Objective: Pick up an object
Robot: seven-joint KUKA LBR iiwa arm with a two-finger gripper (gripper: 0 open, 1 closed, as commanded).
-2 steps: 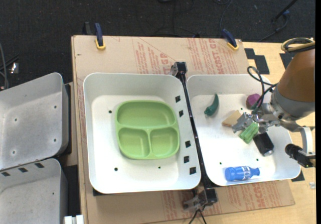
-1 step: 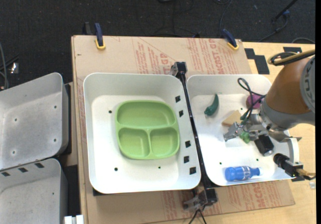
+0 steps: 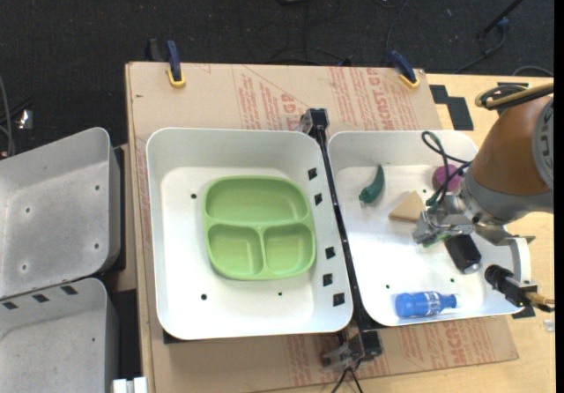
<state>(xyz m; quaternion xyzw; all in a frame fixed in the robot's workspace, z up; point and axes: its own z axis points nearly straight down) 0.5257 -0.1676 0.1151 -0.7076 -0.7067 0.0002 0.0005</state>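
Two shallow white bins are seen side by side on the bench (image 3: 238, 92). The left bin (image 3: 176, 146) is occupied by a green divided plate (image 3: 260, 226), which lies flat near the middle with three compartments facing up.

The right bin (image 3: 374, 146) is reached into by the arm (image 3: 515, 162) from the right. The gripper (image 3: 429, 231) is lowered over the right half of that bin, just beside the lower right edge of a tan wedge (image 3: 407, 206); contact between the two cannot be confirmed. Whether the gripper is wide or narrow cannot be told from this angle, as its tip is seen from above and is partly blurred. Nothing is seen held in it.

Four loose things are counted in the right bin. The tan wedge lies roughly at the bin's centre. A teal curved piece (image 3: 374, 185) is placed up and to the left of the wedge, near it but apart. A purple object (image 3: 443, 176) is seen toward the bin's far right, partly hidden by the arm, possibly a small ball or fruit shape; its form is not clear. A blue bottle (image 3: 423, 303) is laid on its side near the front wall, cap end pointing right, well apart from the gripper and from the wedge.

Two yellow-and-blue clamps are fixed at the bench's far edge, a left clamp (image 3: 174, 68) and a right clamp (image 3: 404, 70).
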